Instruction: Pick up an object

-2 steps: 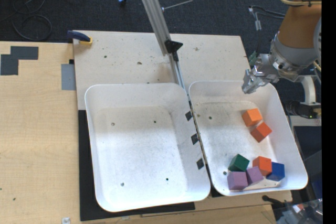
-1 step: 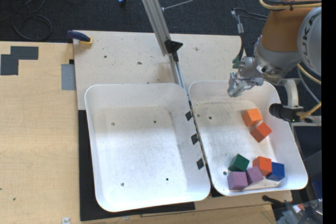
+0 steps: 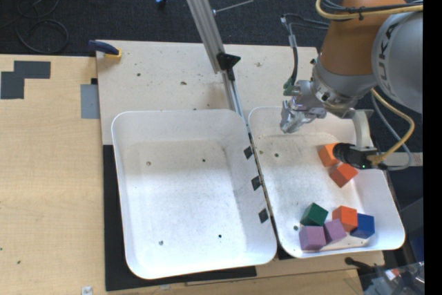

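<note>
pincer (image 3: 295, 115) over right bin (image 3: 290, 169), blocks (image 3: 336, 224)

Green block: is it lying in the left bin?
No. The green block sits in the right bin, at its near end, next to the purple blocks.

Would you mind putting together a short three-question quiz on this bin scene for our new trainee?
1. True or false: the green block lies in the left bin.
2. Which block sits nearest the right bin's front right corner? A) blue block B) green block C) a purple block
3. Fill in: the gripper hovers over the ____ bin's far end.

Key: 1. False, it lies in the right bin. 2. A. 3. right.
</note>
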Tool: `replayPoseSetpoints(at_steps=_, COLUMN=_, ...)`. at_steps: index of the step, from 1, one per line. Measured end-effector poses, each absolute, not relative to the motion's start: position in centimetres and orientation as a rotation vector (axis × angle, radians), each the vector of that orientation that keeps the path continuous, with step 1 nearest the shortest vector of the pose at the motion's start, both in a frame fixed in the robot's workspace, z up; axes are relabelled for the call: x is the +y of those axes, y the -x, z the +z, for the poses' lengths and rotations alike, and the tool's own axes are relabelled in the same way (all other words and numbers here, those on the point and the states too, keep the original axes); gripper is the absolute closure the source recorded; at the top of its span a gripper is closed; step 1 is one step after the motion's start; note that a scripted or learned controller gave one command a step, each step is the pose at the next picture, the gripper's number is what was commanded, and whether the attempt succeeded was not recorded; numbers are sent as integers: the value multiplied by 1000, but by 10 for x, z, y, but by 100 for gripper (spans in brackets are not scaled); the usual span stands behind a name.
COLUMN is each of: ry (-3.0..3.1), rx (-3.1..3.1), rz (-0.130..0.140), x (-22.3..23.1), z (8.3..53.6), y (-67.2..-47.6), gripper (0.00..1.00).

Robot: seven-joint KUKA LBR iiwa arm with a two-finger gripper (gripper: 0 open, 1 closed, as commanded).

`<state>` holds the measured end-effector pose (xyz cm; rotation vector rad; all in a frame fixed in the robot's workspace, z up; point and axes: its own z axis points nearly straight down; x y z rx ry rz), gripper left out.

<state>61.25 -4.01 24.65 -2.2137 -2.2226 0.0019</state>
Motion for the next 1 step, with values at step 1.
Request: replayPoseSetpoints(at_steps=1, ry=2213, rx=-2223, rz=3, x=14, z=231, y=-609, gripper=100)
